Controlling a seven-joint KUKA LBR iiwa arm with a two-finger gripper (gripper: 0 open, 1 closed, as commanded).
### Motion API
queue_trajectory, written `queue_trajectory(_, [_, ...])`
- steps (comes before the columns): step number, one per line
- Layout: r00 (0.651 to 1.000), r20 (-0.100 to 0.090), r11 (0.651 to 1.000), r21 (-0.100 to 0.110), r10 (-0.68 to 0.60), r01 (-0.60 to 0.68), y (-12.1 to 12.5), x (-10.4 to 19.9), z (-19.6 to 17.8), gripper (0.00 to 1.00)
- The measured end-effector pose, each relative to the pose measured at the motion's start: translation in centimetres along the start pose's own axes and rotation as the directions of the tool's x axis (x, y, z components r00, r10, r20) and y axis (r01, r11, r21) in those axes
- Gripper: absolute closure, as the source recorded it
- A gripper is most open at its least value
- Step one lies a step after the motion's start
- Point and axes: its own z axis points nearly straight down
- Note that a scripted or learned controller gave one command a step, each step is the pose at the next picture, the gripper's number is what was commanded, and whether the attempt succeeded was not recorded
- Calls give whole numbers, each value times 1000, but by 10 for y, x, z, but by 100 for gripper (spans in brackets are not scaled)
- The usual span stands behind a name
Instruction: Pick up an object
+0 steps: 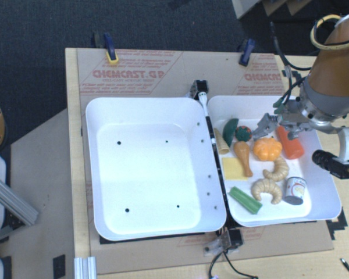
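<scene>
The grey arm with its orange band [333, 57] comes in from the right and hangs over the far right part of the shallow white right-hand bin [320, 209], which serves here as the landmark. The shallow white left-hand bin [145, 167] lies touching that bin's left wall. The two-finger gripper [279, 125] sits low over the right-hand bin's middle, just above the bumpy orange pumpkin-shaped toy [267, 149] and beside the red-orange carrot-like piece [292, 146], whose upper end the wrist hides. Whether the fingers are spread or closed cannot be told from this slant, and nothing is seen between them. Left of the pumpkin lie a tan drumstick shape [242, 156], a dark green round piece with a red spot [242, 133] and a flat yellow block [232, 168]. Nearer the bin's front wall lie two tan croissant shapes [269, 189], a green stick [245, 200] and a small grey can [294, 190], its label too small to read.
</scene>
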Motion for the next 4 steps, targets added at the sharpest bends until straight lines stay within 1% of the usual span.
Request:
queue_trajectory(1, [1000,-1,1000,6,-1,1,28,-1,72,0])
queue_trajectory(2, [1000,1,1000,-2,3,-3,44,-43,141,0])
queue_trajectory(3, [1000,2,1000,-2,2,-2,43,-41,128,100])
queue_trajectory(4, [1000,0,1000,-14,-9,9,102,51,32,100])
